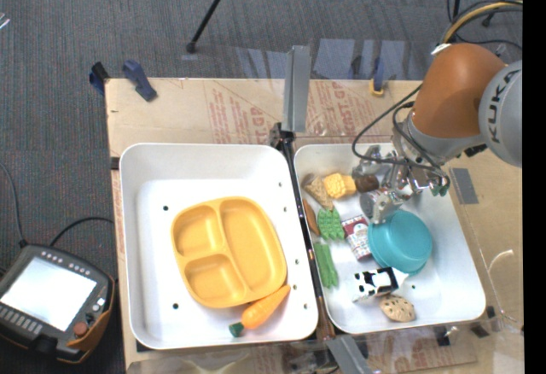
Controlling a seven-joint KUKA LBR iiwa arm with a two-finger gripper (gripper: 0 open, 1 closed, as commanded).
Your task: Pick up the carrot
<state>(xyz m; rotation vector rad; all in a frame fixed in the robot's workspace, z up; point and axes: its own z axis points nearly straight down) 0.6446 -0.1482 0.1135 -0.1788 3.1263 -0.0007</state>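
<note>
A yellow divided plate (229,251) lies in the left bin (141,184); the right bin (461,278) holds a teal bowl (401,241), corn (339,185), and a cookie (397,308).

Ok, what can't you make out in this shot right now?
- Tool: open or shut is unclear; too small, tangled with cables, in the camera view.
- Red-and-white carton: partly covered by the teal bowl.
- Carrot: whether it touches the yellow plate is unclear.

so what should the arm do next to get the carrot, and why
Probably swing the gripper across toward the left bin. The carrot lies there on the bin floor against the near edge of the yellow plate, while the gripper sits over the right bin by the teal bowl, far from it.
</note>
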